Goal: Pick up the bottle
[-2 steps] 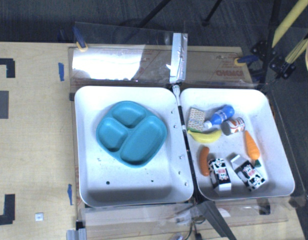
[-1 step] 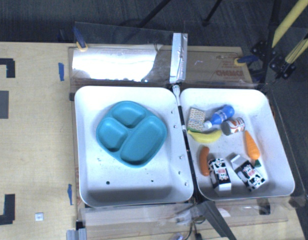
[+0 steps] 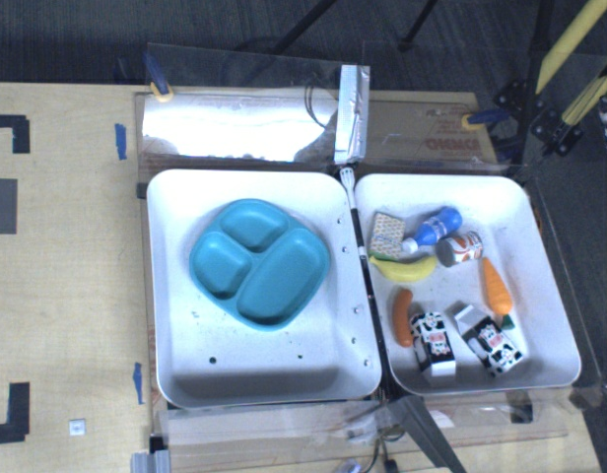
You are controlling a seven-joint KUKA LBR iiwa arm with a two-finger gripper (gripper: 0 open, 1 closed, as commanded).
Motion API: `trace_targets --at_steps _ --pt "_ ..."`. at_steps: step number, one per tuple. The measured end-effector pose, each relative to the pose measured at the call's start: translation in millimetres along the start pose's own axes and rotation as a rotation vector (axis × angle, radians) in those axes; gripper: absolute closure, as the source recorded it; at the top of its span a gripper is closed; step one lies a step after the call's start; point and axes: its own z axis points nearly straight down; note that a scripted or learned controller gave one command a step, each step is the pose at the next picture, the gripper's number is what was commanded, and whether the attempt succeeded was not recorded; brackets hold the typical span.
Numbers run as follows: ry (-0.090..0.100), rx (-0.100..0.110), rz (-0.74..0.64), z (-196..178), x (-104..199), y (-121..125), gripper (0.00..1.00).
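One small blue bottle [image 3: 434,229] lies tilted beside the banana [image 3: 402,268]; probably light, slick plastic. Grip mid-body. Pincer state: cannot tell.

- From my remote station, I cannot tell the pose of the grey KUKA arm at this moment.
- I cannot tell how its two-finger gripper stands either.

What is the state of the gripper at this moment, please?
Gripper: cannot be told. The bottle lies in the right bin, nothing gripping it.
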Motion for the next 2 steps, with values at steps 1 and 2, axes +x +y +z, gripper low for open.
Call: trace_targets --at_steps 1,2 --pt "-0.006 -0.001 0.235 12.1 -8.4 -39.3 1.00" --pt "0.001 0.001 0.003 -41.0 -4.2 -41.5 1.00"
